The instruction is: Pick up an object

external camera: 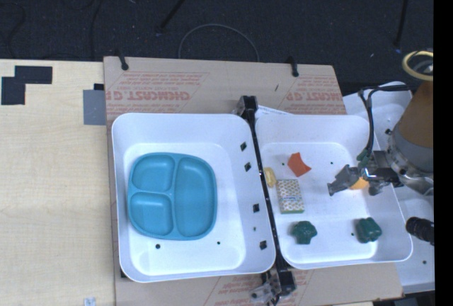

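Nearest the front edge of the right bin (pixel 333 261) sit two dark green lumps (pixel 304 231), (pixel 367 229), untouched. Behind them, by the divider, lies a pale patterned sponge (pixel 290 196); further back an orange-red scrap (pixel 299 164). The pincer (pixel 342 182) hangs low at the bin's right side, an orange bit (pixel 360 184) close by it; I cannot tell its grip. Judged from this, nothing is lifted yet.

A grey arm (pixel 417 156) with an orange band above the wrist, black cabling, and a dark grey pincer (pixel 342 183).
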`<act>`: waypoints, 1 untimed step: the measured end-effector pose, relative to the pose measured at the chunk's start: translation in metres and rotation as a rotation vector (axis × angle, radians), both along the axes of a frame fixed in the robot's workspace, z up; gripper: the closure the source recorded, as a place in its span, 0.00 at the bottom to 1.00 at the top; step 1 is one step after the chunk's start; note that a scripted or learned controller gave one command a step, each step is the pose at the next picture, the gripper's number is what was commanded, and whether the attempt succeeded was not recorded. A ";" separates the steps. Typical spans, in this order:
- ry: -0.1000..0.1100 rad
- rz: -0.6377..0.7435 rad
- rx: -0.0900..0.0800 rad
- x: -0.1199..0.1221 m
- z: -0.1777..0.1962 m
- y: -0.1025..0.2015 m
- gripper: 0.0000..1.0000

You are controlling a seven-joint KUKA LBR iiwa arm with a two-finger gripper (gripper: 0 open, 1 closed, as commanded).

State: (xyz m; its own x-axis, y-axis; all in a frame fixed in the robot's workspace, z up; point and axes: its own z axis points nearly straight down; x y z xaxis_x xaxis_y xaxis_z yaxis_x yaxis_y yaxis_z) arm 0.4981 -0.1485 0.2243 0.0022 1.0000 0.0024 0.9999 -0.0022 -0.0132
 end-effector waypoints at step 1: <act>-0.011 0.002 -0.002 0.002 0.005 0.000 0.00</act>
